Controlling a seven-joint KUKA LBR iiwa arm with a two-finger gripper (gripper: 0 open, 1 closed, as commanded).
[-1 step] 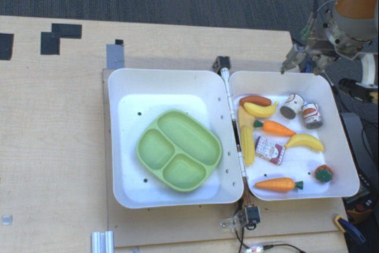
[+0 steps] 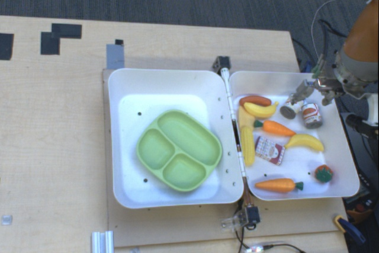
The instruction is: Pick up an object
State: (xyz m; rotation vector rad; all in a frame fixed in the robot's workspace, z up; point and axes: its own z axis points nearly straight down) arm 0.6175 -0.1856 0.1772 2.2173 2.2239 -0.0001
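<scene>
The can (image 2: pixel 311 115), silver with a red-and-white label, lies tipped in the right bin (image 2: pixel 349 186) at its two o'clock corner, long axis toward eleven o'clock. The gripper (image 2: pixel 308 90) hovers just above it, fingers spread wide, holding nothing.

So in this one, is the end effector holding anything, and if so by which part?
Nothing is visibly held. The end effector hovers at the right bin's upper edge, just above the small can, with nothing seen between its fingers.
</scene>
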